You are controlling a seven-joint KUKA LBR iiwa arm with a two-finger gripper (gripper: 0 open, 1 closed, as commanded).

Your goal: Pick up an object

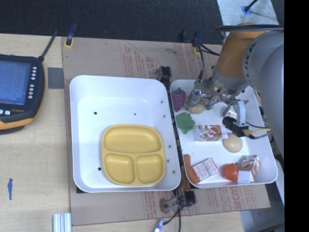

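My gripper [206,96] hangs low over the far part of the right bin [268,177], under the orange-banded wrist [236,47]. Just below it, toward the front left, lies a tan potato-like piece [196,108]. Purple grapes [179,98] sit to its left by the bin wall, with a green piece [184,122] in front of them. Further forward lie a printed packet [209,132], a beige round piece [232,143], a red tomato [231,171], a wrapped snack [250,164], a cracker pack [205,168] and an orange sausage [189,169].
The left bin [87,100] holds a yellow three-part tray [133,154]. A black and orange tablet [17,91] lies on the bench at far left. A black and white cable part [240,122] hangs off the arm over the right bin.
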